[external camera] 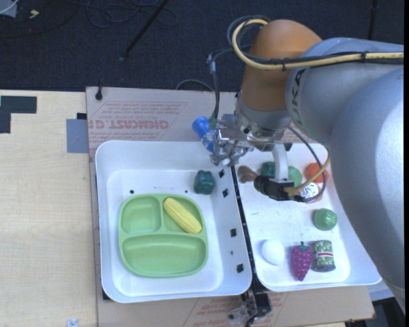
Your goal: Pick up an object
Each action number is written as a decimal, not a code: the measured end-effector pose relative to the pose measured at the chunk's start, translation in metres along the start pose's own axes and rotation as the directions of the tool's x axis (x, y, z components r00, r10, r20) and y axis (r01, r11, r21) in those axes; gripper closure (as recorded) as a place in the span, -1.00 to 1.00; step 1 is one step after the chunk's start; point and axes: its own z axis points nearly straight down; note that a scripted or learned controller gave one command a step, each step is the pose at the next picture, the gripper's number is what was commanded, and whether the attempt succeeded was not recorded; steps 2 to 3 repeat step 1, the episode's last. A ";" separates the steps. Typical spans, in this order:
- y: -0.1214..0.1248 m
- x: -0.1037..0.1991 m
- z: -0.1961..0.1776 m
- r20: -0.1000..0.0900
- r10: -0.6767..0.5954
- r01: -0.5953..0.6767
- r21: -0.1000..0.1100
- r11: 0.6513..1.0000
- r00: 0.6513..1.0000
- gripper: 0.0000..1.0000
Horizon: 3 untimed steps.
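My gripper [225, 154] hangs over the back of the bins, right at the divide between the left bin [109, 182] and the right bin [354, 268]. A dark green object [204, 181] lies in the left bin just below and left of the gripper, apart from it. A small brown object [246, 174] lies in the right bin just to the gripper's right. Nothing shows between the fingers.
A green divided plate [160, 257] with a yellow corn cob [183, 214] sits in the left bin. The right bin holds a white egg [273, 252], purple grapes [300, 261], a small can [323, 255], a green fruit [324, 218], an orange object [317, 171] and a green object [294, 176].
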 end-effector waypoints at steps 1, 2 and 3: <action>-0.009 -0.003 -0.006 0.000 0.005 -0.005 0.000 1.000 1.000 1.00; -0.009 -0.003 -0.006 0.000 0.005 -0.005 0.000 1.000 1.000 1.00; -0.009 -0.003 -0.006 0.000 0.005 -0.005 0.000 1.000 1.000 1.00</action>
